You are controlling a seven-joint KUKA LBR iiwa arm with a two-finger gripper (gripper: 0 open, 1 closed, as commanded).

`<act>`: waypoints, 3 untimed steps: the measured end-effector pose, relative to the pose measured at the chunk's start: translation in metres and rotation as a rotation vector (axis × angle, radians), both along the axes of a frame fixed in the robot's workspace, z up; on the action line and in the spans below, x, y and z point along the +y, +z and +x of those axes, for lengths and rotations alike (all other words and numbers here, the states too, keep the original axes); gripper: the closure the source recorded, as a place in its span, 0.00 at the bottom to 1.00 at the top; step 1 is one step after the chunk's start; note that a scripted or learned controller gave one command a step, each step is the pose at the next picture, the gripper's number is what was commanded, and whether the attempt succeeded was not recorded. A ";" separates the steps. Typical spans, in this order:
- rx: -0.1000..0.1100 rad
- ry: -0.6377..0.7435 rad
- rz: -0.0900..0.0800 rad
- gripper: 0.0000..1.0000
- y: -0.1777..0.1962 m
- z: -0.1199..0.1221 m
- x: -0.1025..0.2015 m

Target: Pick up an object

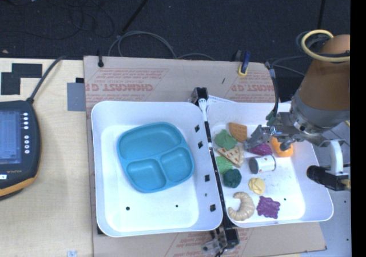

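While the gripper point(264, 135) hangs low over the right bin point(320, 207), its dark fingers blend with the toys beneath, so I cannot tell how far the jaws stand apart or whether anything sits between them. A purple toy point(262, 149) lies directly under the jaws, seemingly touching them. Just beside it, toward the arm, sits an orange ball point(282, 146). A white cylinder with a dark end point(262, 164) lies just below the jaws. To their left are an orange-brown piece point(238, 131) and a green piece point(225, 140). Farther below lie a croissant point(242, 206) and purple grapes point(267, 207). Well apart, the left bin point(108, 204) bears a blue divided plate point(155, 156).
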State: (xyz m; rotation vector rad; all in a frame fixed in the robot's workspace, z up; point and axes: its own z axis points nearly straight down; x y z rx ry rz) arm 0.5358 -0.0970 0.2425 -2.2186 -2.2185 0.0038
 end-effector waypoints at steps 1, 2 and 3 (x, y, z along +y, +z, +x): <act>-0.001 -0.002 -0.003 0.00 -0.041 0.037 -0.048; 0.001 0.000 0.008 0.00 -0.157 0.058 -0.055; -0.014 -0.004 -0.004 0.00 -0.150 -0.024 -0.052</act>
